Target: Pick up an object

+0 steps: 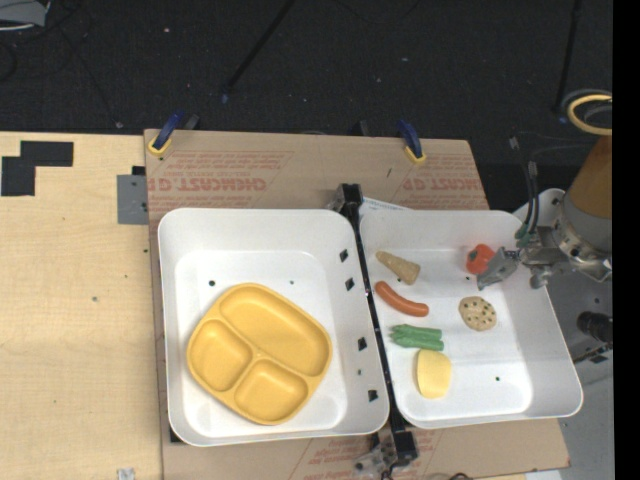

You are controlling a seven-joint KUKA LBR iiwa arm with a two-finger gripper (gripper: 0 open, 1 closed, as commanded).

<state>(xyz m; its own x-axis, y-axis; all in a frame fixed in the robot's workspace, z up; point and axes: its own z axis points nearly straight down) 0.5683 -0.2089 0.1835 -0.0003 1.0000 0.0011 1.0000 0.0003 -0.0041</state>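
Grey metal wrist point(575, 238) of the KUKA arm, orange band point(597, 180) above it, silvery-grey gripper point(497, 272) at the tip, thin dark cable point(531, 190) rising by the wrist housing

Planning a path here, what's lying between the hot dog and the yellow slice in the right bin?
In the camera view, the green bean pod lies between the hot dog and the yellow slice.

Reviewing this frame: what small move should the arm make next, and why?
Probably ease the gripper left and down onto the red-orange toy. It sits right beside that toy at the right bin's far edge, nearer than the cookie, and nothing is visibly held yet.
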